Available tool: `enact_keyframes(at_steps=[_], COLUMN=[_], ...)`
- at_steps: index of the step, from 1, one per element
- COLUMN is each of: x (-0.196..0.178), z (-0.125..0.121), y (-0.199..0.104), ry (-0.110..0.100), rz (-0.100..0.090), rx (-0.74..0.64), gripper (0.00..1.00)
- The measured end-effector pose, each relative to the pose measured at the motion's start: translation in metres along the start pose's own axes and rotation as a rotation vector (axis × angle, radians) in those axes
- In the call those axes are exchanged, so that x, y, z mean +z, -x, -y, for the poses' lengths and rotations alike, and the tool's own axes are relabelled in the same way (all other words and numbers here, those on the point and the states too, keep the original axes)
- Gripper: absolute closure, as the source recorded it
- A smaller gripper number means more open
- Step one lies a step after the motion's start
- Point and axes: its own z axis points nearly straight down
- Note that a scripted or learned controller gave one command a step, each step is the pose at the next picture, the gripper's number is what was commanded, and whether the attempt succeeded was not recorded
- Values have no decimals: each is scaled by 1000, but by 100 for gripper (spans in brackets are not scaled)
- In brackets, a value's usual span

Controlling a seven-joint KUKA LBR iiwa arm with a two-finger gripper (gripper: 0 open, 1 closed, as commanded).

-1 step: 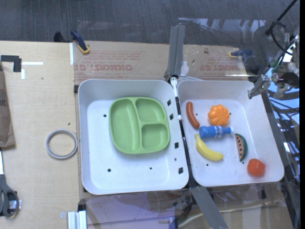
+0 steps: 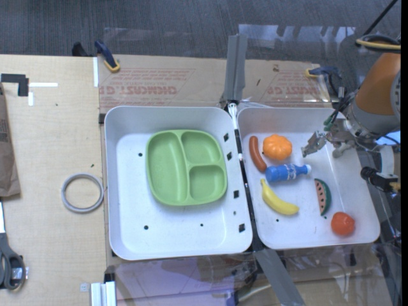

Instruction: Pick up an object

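Camera view showed you the gripper point(image 2: 317, 143) spread and empty above the right bin point(image 2: 357, 234); the bottle point(image 2: 287, 172) looked light, slippery; grasp mid-body.

Arm point(image 2: 380, 88) cut off at right edge. Scissors point(image 2: 9, 268) and brown bag point(image 2: 7, 152) cropped at left edge. Hand point(image 2: 317, 143) fingers too small to judge.
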Motion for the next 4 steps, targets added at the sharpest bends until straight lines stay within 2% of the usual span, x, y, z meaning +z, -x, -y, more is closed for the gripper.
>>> enact_keyframes(at_steps=[1, 2, 3, 4], x=[12, 11, 11, 11], z=[-4, 45, -7, -36], y=[-74, -93, -115, -108], ry=[-3, -3, -2, -2], rz=[4, 4, 4, 5], rx=[126, 133, -227, -126], gripper=[0, 0, 0, 0])
